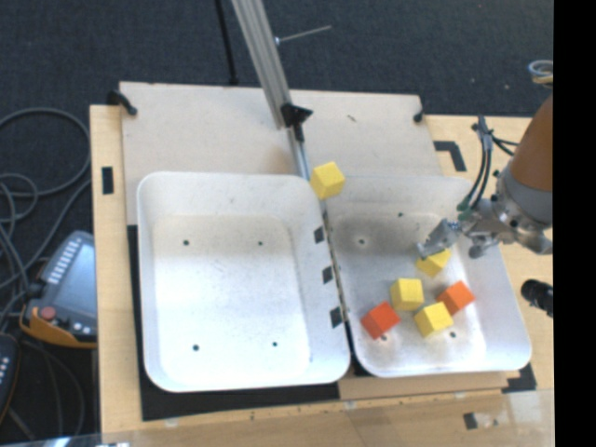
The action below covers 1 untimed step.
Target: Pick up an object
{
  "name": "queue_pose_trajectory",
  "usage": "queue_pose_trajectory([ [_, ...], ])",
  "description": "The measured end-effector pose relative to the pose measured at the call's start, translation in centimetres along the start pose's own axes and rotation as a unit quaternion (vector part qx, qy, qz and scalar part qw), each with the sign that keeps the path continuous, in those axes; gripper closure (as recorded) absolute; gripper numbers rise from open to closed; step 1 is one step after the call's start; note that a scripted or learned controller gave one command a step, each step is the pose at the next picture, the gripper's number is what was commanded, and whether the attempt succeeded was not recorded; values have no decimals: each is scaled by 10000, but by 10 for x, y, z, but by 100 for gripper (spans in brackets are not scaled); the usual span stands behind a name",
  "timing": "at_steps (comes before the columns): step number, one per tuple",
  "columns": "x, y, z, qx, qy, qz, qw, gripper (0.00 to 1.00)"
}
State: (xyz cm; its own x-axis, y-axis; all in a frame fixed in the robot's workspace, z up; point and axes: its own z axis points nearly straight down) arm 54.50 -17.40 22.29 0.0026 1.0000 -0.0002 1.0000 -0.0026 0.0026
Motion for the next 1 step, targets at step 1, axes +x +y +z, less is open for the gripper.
queue_pose_trajectory([
  [1, -5, 21, 97, -73, -39, 4, 10000, 0],
])
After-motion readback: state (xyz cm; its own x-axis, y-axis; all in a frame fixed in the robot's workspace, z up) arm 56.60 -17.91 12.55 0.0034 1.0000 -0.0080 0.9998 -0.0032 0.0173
